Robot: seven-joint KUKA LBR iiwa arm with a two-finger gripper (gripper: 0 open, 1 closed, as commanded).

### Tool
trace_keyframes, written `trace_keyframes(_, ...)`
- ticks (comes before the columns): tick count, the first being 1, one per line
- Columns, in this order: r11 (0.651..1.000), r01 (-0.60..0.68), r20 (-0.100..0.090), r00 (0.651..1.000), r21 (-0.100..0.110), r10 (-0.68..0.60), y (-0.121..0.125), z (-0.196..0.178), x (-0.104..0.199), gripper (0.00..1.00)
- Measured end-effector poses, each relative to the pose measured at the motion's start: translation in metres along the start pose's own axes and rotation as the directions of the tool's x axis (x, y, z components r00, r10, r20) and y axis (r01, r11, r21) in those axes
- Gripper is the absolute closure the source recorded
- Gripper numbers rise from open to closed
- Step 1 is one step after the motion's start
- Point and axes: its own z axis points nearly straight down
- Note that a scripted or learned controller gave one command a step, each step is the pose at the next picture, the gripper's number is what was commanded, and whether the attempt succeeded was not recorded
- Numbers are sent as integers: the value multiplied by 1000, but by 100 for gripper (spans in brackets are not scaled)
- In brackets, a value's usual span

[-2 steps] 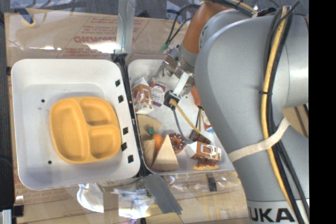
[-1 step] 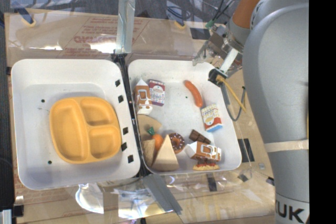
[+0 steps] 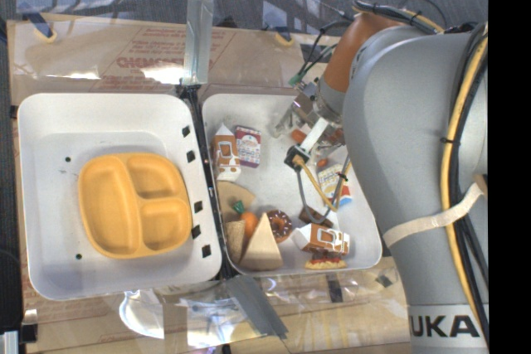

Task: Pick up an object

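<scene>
My gripper (image 3: 288, 120) hangs over the upper right part of the right bin (image 3: 265, 105), under the orange wrist band. Nothing shows between it and the bin floor. Below and to its left stand two small cartons, a brown and white one (image 3: 226, 152) and a maroon one (image 3: 247, 145). Along the bin's near side lie a tan wedge (image 3: 261, 243), a chocolate donut (image 3: 280, 224), an orange piece (image 3: 249, 221) and a brown and white carton (image 3: 325, 240). A white packet with blue and red print (image 3: 336, 182) lies by the right wall, partly under the arm.
The left bin (image 3: 37, 178) holds a yellow divided plate (image 3: 133, 203). A black divider edge (image 3: 199, 170) separates the two bins. The big grey arm (image 3: 415, 162) covers the right bin's right side. Cardboard and tape surround the bins.
</scene>
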Motion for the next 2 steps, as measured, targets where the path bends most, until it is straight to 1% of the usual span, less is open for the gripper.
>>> trace_keyframes(1, 964, -268, 2, 964, 3, 268, -39, 0, 26, 0)
trace_keyframes(2, 931, -364, -12, 931, -1, 364, -112, -106, 104, 0)
